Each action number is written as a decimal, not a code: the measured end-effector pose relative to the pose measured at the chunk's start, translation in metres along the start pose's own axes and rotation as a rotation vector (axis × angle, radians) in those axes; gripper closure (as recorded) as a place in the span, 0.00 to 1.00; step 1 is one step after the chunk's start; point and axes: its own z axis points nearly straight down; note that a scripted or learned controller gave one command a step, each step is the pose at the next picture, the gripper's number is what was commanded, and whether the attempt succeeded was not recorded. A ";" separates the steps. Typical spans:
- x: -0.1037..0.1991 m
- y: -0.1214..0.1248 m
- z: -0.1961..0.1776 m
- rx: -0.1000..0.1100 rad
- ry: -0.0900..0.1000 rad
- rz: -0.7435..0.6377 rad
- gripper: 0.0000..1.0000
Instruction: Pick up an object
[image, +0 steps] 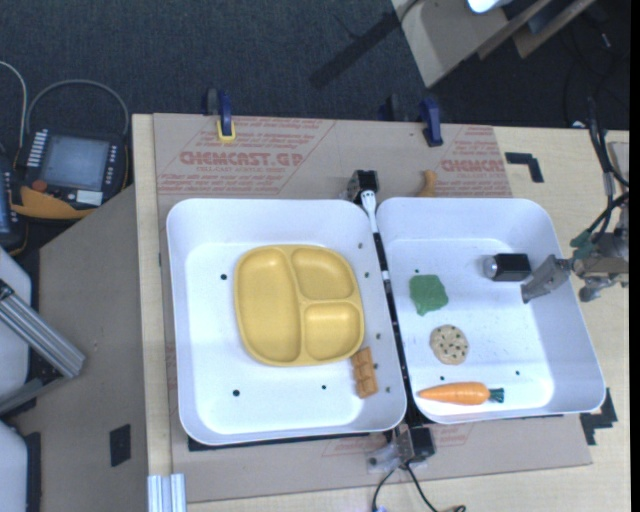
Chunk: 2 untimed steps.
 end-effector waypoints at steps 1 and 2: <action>0.001 0.002 -0.007 -0.013 -0.003 -0.004 0.00; 0.007 0.001 0.055 -0.005 0.000 -0.004 0.00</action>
